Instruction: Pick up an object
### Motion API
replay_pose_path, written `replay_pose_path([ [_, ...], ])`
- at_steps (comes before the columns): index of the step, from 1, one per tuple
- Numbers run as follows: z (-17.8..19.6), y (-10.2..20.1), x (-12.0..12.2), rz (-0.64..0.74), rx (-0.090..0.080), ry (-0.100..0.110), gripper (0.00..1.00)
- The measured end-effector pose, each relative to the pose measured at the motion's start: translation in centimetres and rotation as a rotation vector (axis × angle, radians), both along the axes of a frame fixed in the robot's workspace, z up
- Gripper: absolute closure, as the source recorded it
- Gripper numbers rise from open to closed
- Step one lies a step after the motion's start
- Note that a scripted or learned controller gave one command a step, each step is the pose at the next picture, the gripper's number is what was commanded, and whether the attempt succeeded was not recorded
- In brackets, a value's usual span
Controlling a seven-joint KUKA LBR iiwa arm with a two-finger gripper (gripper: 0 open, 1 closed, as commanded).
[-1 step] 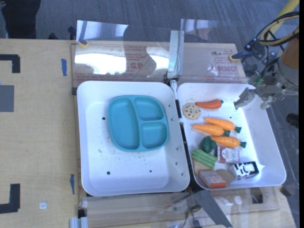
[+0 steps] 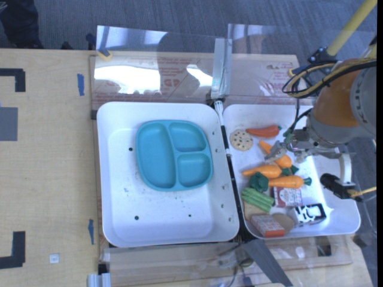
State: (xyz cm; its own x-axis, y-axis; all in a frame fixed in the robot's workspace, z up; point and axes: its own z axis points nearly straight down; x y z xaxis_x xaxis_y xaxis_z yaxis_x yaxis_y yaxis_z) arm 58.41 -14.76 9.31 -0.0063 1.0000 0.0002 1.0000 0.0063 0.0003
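From the camera above the bench I see my two bins side by side; the left bin (image 2: pixel 114 178) bears a blue divided plate (image 2: pixel 174 155) lying flat near its middle, its three compartments bare, which I judge is there as the place for whatever I manage to lift; the right bin (image 2: pixel 347 220) holds the heap I am to choose from. That heap is toy food crowded toward the bin's left and near side: a speckled cookie (image 2: pixel 240 139) up by the dividing wall, an orange-red chili (image 2: pixel 263 131) just beside it, carrots (image 2: pixel 267 171) lying across one another with green tops (image 2: pixel 260 182), a green pod (image 2: pixel 257 198) beneath them, a brown block (image 2: pixel 267 223) near the front rim, and a black-and-white piece (image 2: pixel 311 212) to its right; they lie jumbled and touching, so I judge a clean grasp on one alone will be awkward.

My arm reaches in from the right, orange band over the bin; my gripper (image 2: pixel 280 150) hangs low among the upper carrots, close to a small orange piece (image 2: pixel 283 160); my wrist hides the tips, so I cannot tell how they stand, nor whether anything is held.
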Motion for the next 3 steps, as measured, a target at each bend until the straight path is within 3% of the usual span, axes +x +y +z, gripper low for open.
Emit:
replay_pose_path([
  [1, 1.1, -0.1, 0.1, -0.002, -0.001, -0.004, 1.00],
  [2, 5.0, -0.4, 0.8, -0.091, -0.002, -0.004, 1.00],
  [3, -0.1, 0.7, 1.2, -0.011, 0.000, 0.001, 1.00],
])
